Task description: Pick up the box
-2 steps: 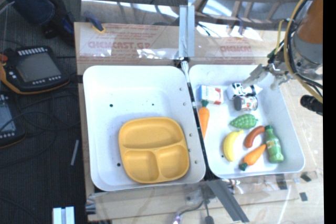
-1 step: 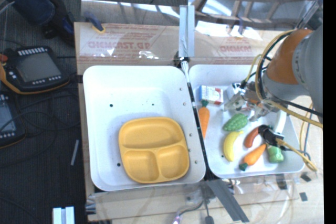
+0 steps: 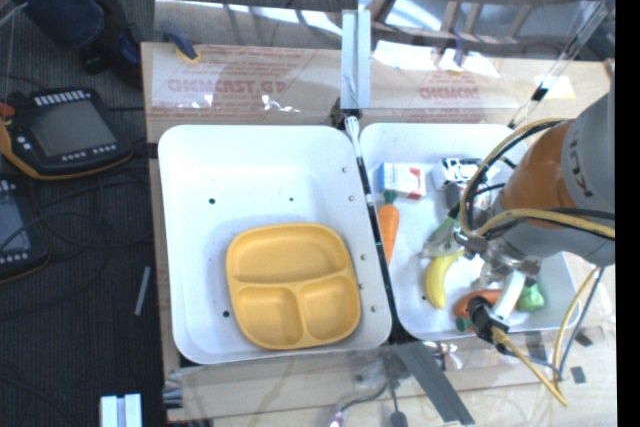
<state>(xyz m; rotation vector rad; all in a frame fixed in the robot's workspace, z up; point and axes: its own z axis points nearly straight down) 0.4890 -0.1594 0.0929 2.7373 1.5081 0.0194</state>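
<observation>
The box (image 3: 404,180) lies flat in the right bin (image 3: 420,137), up near that bin's far left corner. It is well apart from the hand (image 3: 492,283), beyond it and off to its left as the camera looks. Its long axis runs roughly across the bin, from the wall shared with the other bin toward the middle. It is white with a red part along its nearer face.

The hand hangs low over the near right part of the same bin, under the grey arm with its orange band (image 3: 540,180). I cannot tell whether the hand is apart or together, and nothing shows clamped in it.

Just left of the hand lies a banana (image 3: 437,281), and farther left a carrot (image 3: 387,227) lies along the bin wall, its top end just short of the box. A small green thing (image 3: 534,296) sits just right of the hand and an orange-red thing (image 3: 466,304) close by its near side. Beyond the hand, right of the box, is a small black and white thing (image 3: 460,167).

There is bare white floor around the box on its near right side; its left end is close to the wall.

Far left of the hand, the left bin (image 3: 200,175) holds a yellow divided plate (image 3: 293,283). Both bins rest on a worktop covered in cardboard (image 3: 250,85), with dark carpet (image 3: 80,245) and a control pendant (image 3: 62,130) beyond.
</observation>
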